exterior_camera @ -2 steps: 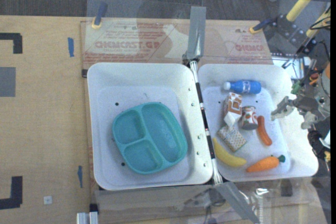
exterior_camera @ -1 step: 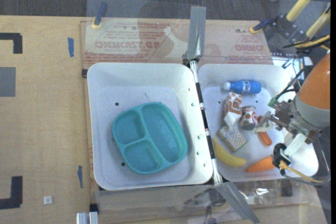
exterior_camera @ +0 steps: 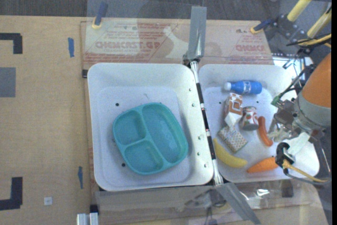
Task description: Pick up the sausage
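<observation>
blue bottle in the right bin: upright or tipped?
Tipped. The blue bottle lies on its side on the right bin floor, long axis across the view.

Tray [exterior_camera: 150,137] in L bin [exterior_camera: 100,113]; sausage [exterior_camera: 264,131] btw can [exterior_camera: 249,118] & gripper [exterior_camera: 284,126].

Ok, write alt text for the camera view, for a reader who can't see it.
A robot arm's claw hovers at the right side of the right bin, beside a small reddish sausage. That bin also holds a blue bottle, a banana, a carrot and small boxes. The left bin holds a teal divided tray.
</observation>
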